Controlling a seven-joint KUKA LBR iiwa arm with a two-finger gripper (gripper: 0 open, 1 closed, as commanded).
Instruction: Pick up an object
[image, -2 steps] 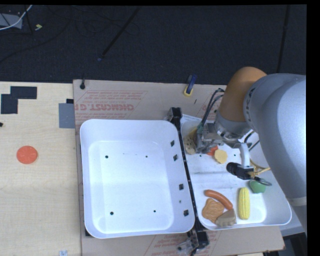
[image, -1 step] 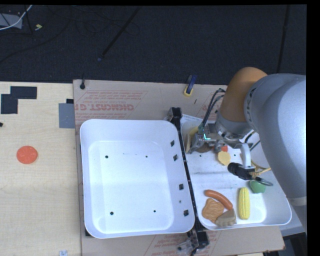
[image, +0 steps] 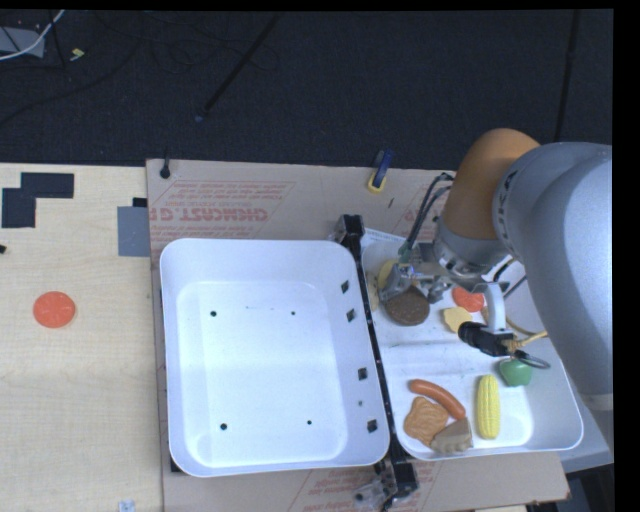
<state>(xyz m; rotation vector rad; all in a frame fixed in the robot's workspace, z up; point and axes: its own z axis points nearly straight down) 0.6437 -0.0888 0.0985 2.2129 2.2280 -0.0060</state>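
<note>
Low over the right bin, the claw sits at a brown round piece; whether it is spread or pinching, I cannot tell. Nothing looks lifted, so the pick remains undone.

Arm hides right bin's far corner — partly.

The cardboard sheet under the bins bears faint red print, upside down and not legible.
</note>
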